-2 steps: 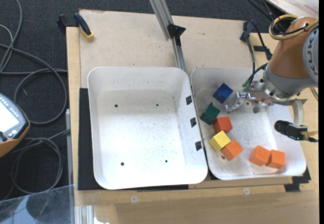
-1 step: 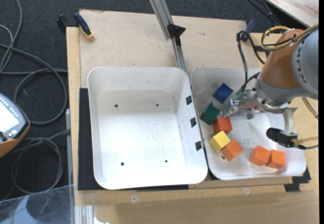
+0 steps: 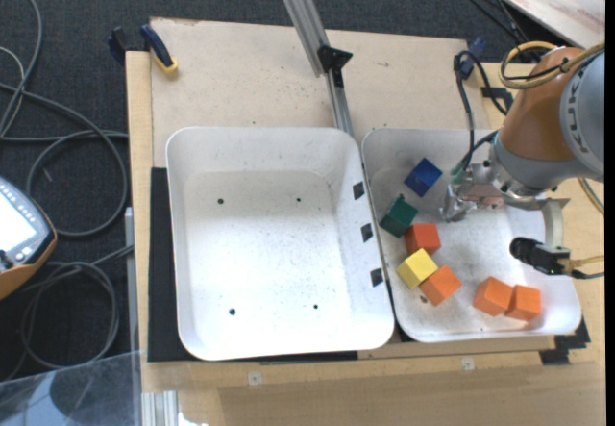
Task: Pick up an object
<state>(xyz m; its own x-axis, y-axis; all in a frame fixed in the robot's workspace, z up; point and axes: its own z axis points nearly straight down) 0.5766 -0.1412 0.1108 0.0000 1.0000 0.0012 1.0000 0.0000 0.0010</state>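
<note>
Hanging over the middle of the right bin (image 3: pixel 567 318), the pincer (image 3: pixel 459 206) sits at the end of the grey arm (image 3: pixel 548 126), its orange band just above the wrist, and whether it is released or clenched cannot be told from this slanted view; nothing can be seen caught in it. From the one camera above the bench, the nearest candidates lie to the image-left and below the tool: a blue cube (image 3: pixel 422 176) up and to the left, a dark green block (image 3: pixel 399 216) further left near the bin's wall, and an orange-red cube (image 3: pixel 423 238) just below and left. Lower still are a yellow cube (image 3: pixel 417 267) touching an orange cube (image 3: pixel 440 285), and, towards the bin's lower right corner, two more orange cubes (image 3: pixel 494 296) (image 3: pixel 526 302) side by side. The blocks are all roughly cubic, so no long axis matters much; the blue cube and the orange-red cube look closest, and either would call for a short shift leftward and a descent. The left bin (image 3: pixel 192 155) holds none of these blocks. No block is lifted yet, so the pick seems not yet made.
</note>
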